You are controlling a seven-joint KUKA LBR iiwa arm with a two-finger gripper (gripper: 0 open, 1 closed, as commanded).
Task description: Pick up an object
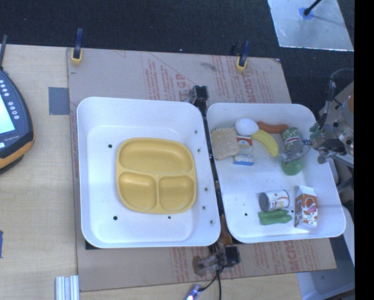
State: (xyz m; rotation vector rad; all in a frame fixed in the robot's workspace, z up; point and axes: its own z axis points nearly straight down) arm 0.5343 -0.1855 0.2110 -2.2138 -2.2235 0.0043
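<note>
At the far right edge of the camera view, part of the robot's arm [341, 125] reaches in, a cluster of grey and metallic wrist hardware with dark cabling looped above it, too cropped to show how its jaws are set.

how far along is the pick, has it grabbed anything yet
Nothing looks done yet. The banana, egg, small can and carton all lie in the right bin, and the yellow divided tray sits alone in the left bin. In hand: the arm is at the right bin's far edge, carrying nothing visible. Left: reach in, close on one item, lift it.
</note>
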